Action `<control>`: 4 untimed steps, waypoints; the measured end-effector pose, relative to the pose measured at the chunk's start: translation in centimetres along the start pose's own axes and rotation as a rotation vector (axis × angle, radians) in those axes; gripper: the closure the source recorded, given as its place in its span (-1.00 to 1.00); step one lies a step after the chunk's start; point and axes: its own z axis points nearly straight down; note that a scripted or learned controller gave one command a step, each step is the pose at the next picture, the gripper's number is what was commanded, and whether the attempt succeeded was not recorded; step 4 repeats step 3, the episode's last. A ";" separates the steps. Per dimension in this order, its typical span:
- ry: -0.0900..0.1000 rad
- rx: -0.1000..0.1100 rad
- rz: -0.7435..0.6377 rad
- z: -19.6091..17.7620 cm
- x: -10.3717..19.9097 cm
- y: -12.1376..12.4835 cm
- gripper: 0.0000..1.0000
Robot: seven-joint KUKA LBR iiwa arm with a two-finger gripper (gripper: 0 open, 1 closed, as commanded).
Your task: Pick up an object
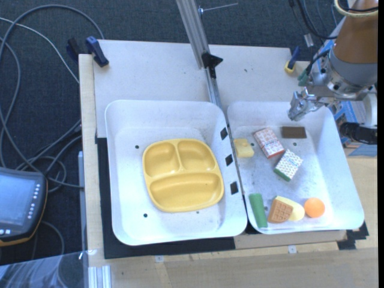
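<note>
Hand (298,108) hangs over right bin's (347,179) far edge, near brown tile (293,132); nothing in it, can't tell how the tips are set. Closest pick: red box (268,142), mid-bin. Prob light, stiff, flat-sided, so pinch across its short sides.

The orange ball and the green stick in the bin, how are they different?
The orange ball is round, while the green stick is long and thin. The orange ball sits near the right bin's front right corner; the green stick lies by its front left corner, close to the wall. The orange ball lies beside a waffle-like toy, which sits between them. Both rest loose on the same bin floor.
</note>
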 end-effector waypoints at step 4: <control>0.001 -0.002 -0.001 0.6 16.9 -1.8 1.00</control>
